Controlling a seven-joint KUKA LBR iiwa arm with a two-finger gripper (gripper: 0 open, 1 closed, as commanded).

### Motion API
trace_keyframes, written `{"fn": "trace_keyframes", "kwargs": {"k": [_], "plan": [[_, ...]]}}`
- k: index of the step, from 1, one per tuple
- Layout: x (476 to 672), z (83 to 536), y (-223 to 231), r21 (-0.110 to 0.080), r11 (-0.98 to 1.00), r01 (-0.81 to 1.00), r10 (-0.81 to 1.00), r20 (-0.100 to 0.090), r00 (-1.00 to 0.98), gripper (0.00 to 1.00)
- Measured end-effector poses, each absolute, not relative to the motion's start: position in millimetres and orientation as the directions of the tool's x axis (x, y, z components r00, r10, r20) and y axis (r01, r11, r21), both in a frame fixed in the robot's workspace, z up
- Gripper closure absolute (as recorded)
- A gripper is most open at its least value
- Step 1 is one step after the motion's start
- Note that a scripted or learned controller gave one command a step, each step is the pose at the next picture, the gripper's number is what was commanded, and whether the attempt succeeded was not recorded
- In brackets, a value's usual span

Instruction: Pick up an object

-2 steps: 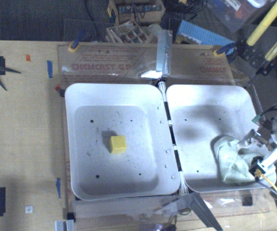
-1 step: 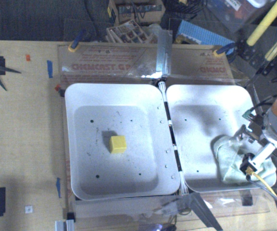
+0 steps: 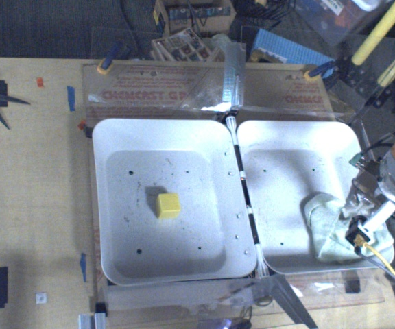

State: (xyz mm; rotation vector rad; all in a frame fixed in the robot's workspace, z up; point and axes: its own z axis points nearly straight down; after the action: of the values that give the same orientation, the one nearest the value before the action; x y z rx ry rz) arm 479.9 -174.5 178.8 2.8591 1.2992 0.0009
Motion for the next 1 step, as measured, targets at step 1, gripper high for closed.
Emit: {"fn": "trace_keyframes", "kwargs": {"k": [1], "plan": [[481.4, 124.0, -118.1, -0.003, -0.348, 0.938, 0.938, 0.001, 0.348, 1.0]]}}
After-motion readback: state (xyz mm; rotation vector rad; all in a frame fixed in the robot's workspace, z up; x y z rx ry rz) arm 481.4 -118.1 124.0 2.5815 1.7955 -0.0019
